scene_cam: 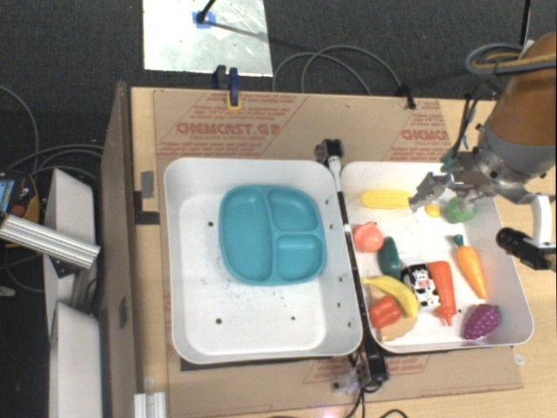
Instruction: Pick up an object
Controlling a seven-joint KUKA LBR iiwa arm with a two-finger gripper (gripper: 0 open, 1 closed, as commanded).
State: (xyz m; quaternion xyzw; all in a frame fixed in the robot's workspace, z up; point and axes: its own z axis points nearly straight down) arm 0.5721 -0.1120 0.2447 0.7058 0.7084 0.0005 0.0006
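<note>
Gripper (442, 197) — finger state hidden — hovers over right bin (522, 320) on cardboard-topped bench (261, 129).

The grey arm (522, 124) enters from the right, its orange band (531, 81) sitting above the wrist. The wrist angles down and leftward, ending in the gripper (439, 194). The gripper hangs low, tilted, with its metal parts spread below the wrist housing.
</note>
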